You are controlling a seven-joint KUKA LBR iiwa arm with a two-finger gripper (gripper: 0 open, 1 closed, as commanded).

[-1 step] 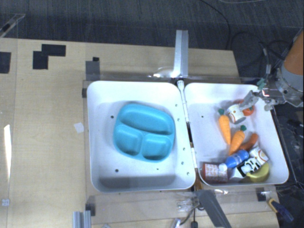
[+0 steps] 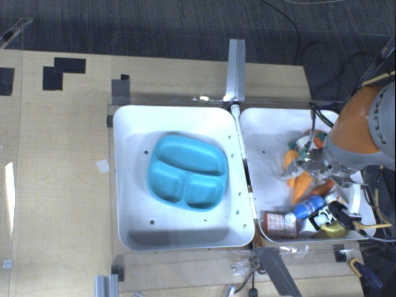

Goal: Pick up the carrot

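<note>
The carrot (image 2: 301, 185) is an orange, tapered piece lying in the right bin (image 2: 266, 135), near the bin's middle right. My gripper (image 2: 307, 158) hangs low over the clutter just above and behind the carrot, below the arm's orange band (image 2: 354, 127). A second orange item (image 2: 290, 159) lies just left of the gripper. The gripper's body hides part of what lies under it.
A blue bottle (image 2: 307, 208), a brown box (image 2: 281, 223) and a yellow item (image 2: 335, 229) crowd the right bin's front edge. A blue divided tray (image 2: 187, 171) lies in the left bin (image 2: 133, 228). A metal post (image 2: 236, 70) stands behind the bins' shared wall.
</note>
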